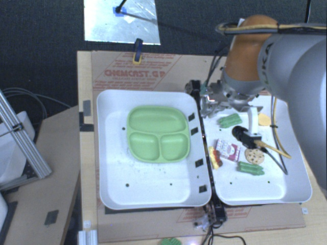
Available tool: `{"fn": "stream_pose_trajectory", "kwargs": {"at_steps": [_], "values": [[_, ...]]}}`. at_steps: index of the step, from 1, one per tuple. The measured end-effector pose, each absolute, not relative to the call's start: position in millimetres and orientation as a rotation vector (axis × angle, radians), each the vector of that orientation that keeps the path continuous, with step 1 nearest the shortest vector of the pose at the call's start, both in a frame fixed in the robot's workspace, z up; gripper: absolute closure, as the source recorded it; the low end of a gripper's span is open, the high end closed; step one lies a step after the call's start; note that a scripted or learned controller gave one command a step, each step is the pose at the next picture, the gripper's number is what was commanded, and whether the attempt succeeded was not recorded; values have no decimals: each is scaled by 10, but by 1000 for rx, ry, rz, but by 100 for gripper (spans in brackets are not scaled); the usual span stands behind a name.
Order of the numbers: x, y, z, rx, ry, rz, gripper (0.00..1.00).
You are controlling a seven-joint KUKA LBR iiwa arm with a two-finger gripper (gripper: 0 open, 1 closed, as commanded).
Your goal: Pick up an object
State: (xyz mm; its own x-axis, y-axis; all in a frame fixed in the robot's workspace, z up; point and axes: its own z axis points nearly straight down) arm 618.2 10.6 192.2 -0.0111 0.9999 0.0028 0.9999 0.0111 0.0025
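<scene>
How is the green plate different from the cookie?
The green plate is big, the cookie small. The plate is green with three sections; the cookie is brown and speckled. The plate lies in the left bin, the cookie in the right bin. Both lie flat.

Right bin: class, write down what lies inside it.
Seen in the right bin: a rear green piece, a front green piece, a cookie, a red-and-white packet and a yellow chip. The arm covers the bin's back right part; anything beneath it cannot be seen.
</scene>
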Motion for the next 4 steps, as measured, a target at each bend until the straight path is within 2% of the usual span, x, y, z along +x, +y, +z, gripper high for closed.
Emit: {"fn": "stream_pose_trajectory", "kwargs": {"at_steps": [1,2,3,4], "values": [[6311,1307,2227,-2202,-2240,-14,100],[6309,1210,2208,-2218,-2226,-2,0],[6660,655,1829,-2227,-2220,-2,0],[5527,-224,2362,-2232,-2211,4,0]]}}
